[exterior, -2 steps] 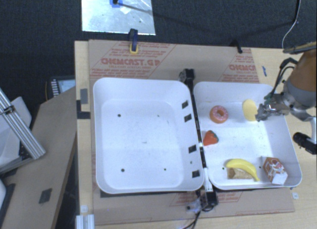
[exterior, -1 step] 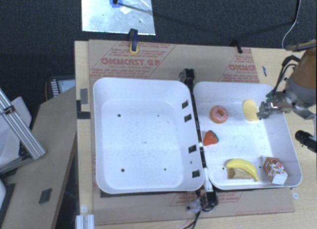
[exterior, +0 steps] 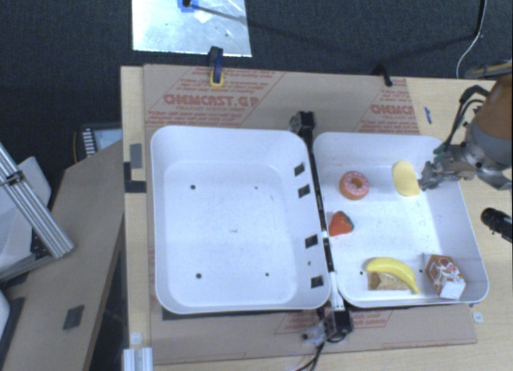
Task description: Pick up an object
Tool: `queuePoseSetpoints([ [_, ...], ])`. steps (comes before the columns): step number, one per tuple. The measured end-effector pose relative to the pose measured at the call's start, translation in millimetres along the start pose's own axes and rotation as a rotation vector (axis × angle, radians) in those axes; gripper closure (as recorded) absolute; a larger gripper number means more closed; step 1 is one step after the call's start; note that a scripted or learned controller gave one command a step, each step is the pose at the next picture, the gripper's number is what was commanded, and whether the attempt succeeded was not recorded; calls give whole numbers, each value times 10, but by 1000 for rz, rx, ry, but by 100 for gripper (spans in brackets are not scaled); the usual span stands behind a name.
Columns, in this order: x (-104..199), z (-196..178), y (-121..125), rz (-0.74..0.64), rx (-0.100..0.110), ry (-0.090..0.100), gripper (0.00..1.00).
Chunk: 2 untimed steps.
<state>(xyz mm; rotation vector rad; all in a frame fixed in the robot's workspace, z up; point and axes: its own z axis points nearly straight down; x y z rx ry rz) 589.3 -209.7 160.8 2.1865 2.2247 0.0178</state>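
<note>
Gripper (exterior: 430,175): right beside yellow lemon (exterior: 405,179); open or shut, cannot tell
Tip: go down slow, straight over lemon, squeeze softly

right bin (exterior: 461,209): doughnut (exterior: 353,185) left of lemon (exterior: 405,178) | strawberry (exterior: 341,223) below | banana (exterior: 392,271), box (exterior: 445,276) front

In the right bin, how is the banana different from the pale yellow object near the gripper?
The banana is long, curved and deep yellow; the pale yellow object is short, rounded and lighter.
The banana lies at the near edge of the right bin, over a brown item; the pale yellow object lies near the far side, alone on the bin floor.
The gripper is right beside the pale yellow object and far from the banana.
Both are yellow and in the same bin.
</note>
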Motion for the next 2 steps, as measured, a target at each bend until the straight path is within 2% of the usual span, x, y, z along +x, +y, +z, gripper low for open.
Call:
queuePoseSetpoints([
  [1, -6, -109, 11, -3, -3, -1, 100],
  [2, 34, 406, 317, 12, 20, 7, 100],
])
